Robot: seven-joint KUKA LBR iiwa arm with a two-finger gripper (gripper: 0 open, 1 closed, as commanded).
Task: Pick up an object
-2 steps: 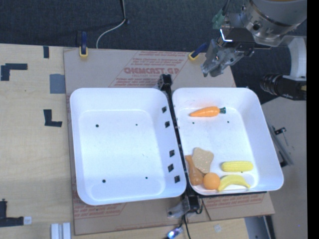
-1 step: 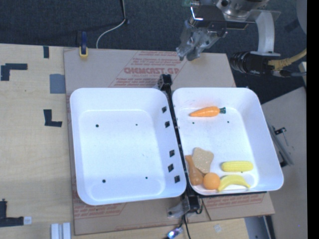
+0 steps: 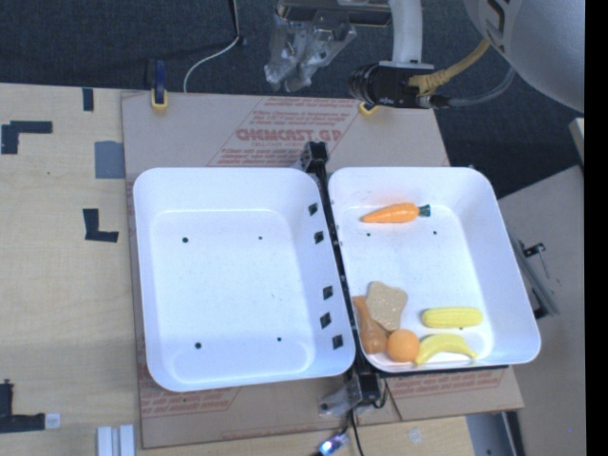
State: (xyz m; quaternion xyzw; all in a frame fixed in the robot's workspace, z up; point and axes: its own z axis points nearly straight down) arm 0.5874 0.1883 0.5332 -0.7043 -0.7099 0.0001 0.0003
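While the tabletop [image 3: 57, 188] shows pale wood with a few dark tape marks at its left, a brown cardboard sheet [image 3: 285, 131] lies under two shallow white bins set side by side. Of these, the left bin [image 3: 152, 198] has only small dark dots on its floor. Black clips run along the seam where it touches the right bin [image 3: 494, 207]. Beyond the far edge of the cardboard, above the dark floor, hangs the jaws [image 3: 296, 65], a translucent part pointing down, well apart from both bins; whether they are open or closed I cannot tell, and nothing is visible between them. Within the right bin, a carrot [image 3: 389, 214] lies near the far wall, its green end pointing right. At the near side, a slice of bread [image 3: 386, 303] rests against an orange sausage-like piece [image 3: 366, 323], with an orange ball [image 3: 403, 346] just beside them. Further right lie a corn cob [image 3: 451, 318] and, touching the near wall, a banana [image 3: 446, 351].
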